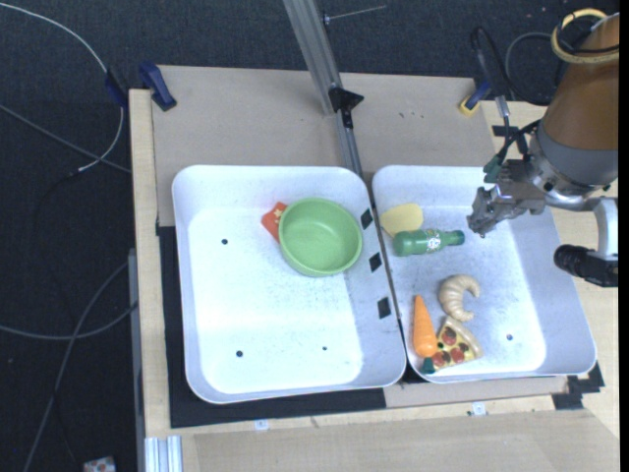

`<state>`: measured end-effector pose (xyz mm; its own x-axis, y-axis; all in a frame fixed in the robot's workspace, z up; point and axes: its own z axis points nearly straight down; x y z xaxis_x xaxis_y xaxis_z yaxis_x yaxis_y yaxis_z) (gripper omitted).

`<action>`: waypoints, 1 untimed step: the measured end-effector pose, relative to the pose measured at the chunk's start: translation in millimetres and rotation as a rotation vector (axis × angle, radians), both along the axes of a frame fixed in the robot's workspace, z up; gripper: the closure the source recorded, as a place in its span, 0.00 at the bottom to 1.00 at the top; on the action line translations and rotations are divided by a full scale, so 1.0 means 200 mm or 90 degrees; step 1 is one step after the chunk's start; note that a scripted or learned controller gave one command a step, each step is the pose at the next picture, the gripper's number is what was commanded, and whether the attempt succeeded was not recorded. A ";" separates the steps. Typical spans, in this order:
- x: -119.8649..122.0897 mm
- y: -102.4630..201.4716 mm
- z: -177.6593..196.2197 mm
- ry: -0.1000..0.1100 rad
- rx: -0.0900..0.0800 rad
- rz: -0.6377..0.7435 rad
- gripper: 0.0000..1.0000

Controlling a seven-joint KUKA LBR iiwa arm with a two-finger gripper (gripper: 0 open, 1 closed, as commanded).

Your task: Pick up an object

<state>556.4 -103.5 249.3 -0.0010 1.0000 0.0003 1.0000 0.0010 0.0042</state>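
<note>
Two white bins sit side by side at frame centre on a tan bench (246, 116). The left bin (226, 362) holds a green bowl (319, 236) near its upper right corner, with an orange-red item (272, 219) tucked against the bowl's left rim and partly hidden by it; its shape cannot be made out. The remainder of the left bin's floor, lower and left, is open. The right bin (521, 352) carries a yellow piece (402, 217) at its upper left, touching a green bottle (427, 242) lying on its side just below it. Lower down, near the bin's left wall, a carrot (423, 325) lies lengthwise, with a croissant (459, 294) just to its right and a pizza slice (453, 346) at the lower edge, close against the carrot. The right half of that bin's floor is open. The gripper (484, 221) hangs at the upper middle of the right bin, just right of the bottle's cap and apart from it; nothing shows between its fingers, and whether they stand apart or together cannot be told, the dark parts merging. The arm (588, 96) enters from the upper right and is cut off by the frame edge. A metal post (314, 37) crosses the top centre.
</note>
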 end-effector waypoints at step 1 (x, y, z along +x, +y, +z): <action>-0.04 0.25 -0.06 0.010 0.004 0.002 1.00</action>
<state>547.4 -52.8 237.7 -0.0040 1.0000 0.0062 0.9999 0.0041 -0.0114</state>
